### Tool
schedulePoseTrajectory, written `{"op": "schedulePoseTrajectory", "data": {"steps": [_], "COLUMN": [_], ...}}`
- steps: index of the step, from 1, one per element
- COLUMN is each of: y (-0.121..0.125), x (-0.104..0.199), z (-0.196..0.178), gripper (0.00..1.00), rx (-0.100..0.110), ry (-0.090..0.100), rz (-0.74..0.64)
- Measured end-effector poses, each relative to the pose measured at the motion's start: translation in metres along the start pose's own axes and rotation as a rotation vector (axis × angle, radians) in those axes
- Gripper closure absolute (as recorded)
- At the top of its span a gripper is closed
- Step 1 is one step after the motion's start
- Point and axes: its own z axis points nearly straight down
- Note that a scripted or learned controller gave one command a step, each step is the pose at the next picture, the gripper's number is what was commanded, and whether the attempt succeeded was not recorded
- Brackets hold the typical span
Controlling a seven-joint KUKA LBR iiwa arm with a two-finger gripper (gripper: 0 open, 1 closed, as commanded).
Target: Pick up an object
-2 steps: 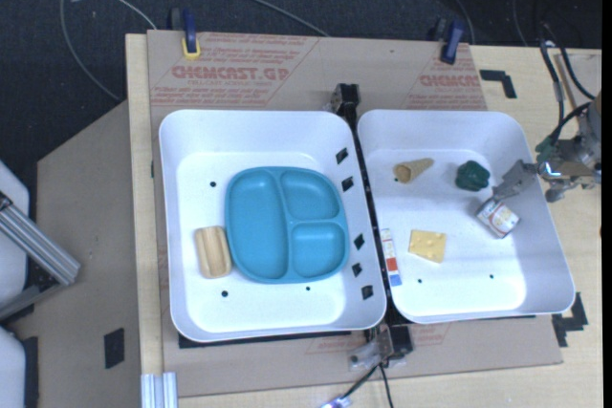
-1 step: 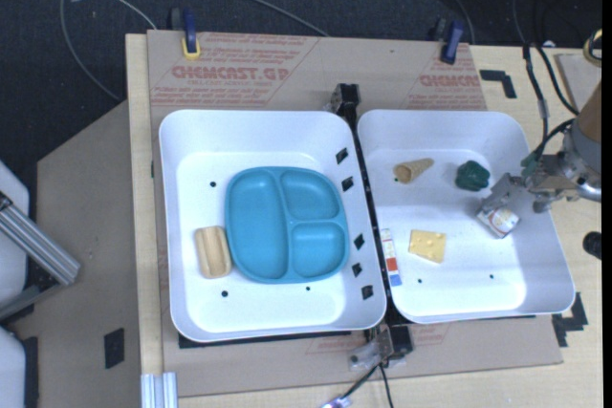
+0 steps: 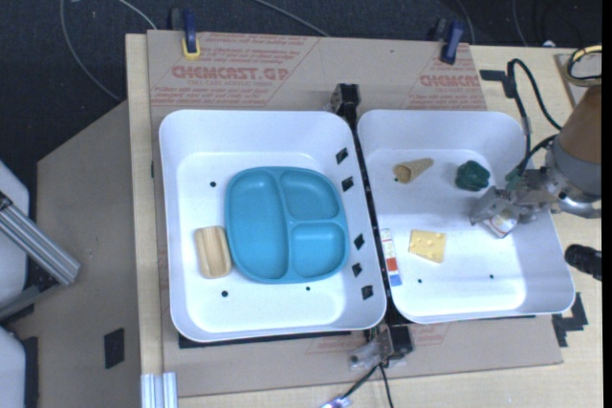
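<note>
We are seeing the claw (image 3: 497, 217) hanging low over the right side of the right bin (image 3: 459, 301), at the end of the grey arm (image 3: 574, 158) that is reaching in from the right. We cannot tell how far the claw is standing open, nor whether it is gripping anything. Just up and to the left of it, a dark green object (image 3: 471, 175) is lying on the bin floor, close to the claw though we cannot tell if they are touching. Further left, a small tan cone-shaped piece (image 3: 413, 170) is resting near the bin's upper wall, and a yellow cheese wedge (image 3: 427, 246) is sitting near the middle. In the left bin (image 3: 191, 301) we are finding a blue divided plate (image 3: 285, 223) with a tan bread-like piece (image 3: 212, 251) just beside its left edge. Both bins are sitting on the tabletop (image 3: 153, 205).
</note>
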Motion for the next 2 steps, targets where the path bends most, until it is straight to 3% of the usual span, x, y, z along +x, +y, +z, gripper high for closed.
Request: {"op": "schedulePoseTrajectory", "data": {"steps": [1, 2], "y": [0.001, -0.006], "x": [0.000, 0.001], "z": [-0.013, -0.060], "gripper": [1.00, 1.00], "rx": [-0.005, -0.009], "ry": [-0.001, -0.004], "rz": [0.000, 0.000]}}
